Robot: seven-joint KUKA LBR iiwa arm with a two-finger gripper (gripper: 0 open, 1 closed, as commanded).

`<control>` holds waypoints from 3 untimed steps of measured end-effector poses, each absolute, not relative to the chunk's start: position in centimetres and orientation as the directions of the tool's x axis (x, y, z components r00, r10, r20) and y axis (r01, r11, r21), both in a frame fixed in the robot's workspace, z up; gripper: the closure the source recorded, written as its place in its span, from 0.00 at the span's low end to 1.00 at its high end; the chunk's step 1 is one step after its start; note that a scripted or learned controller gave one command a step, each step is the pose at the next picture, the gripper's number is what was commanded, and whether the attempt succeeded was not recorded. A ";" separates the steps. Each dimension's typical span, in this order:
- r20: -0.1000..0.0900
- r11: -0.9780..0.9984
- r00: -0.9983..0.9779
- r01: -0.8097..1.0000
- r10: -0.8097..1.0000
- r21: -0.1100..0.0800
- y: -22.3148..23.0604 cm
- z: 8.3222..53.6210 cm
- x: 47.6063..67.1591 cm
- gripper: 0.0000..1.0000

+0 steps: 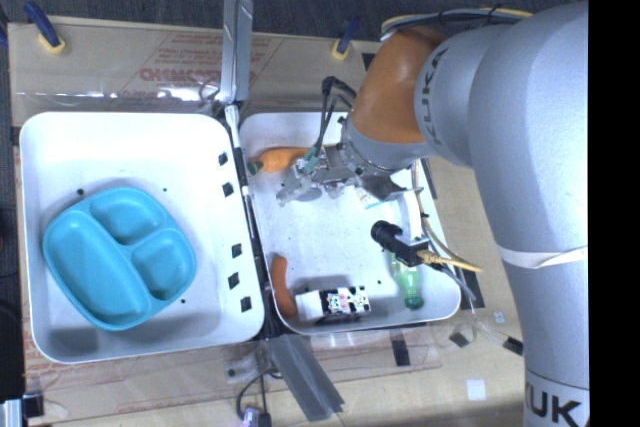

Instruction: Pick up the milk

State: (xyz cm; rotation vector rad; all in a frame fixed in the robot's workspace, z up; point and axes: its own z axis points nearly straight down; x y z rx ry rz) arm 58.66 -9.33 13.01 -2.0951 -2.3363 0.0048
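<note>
Over right bin (262, 245): pincer (305, 177) poised low, grip state can't tell; milk (333, 302) lying well below-right, w/ green bottle (409, 283) nearby, untouched.

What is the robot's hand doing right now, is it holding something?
Gripper: low over the right bin, near its back wall beside the orange thing; open or shut cannot be told. The milk lies apart by the front wall.

The bench (130, 55) bears two white bins (60, 130).
</note>
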 end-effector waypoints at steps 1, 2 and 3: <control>0.003 0.391 -0.391 0.920 0.920 -0.003 -12.7 9.1 49.7 0.00; 0.002 0.169 -0.169 0.986 0.986 -0.003 -13.9 9.1 49.0 0.00; 0.001 0.192 -0.192 0.981 0.981 -0.002 -11.0 9.4 52.6 0.00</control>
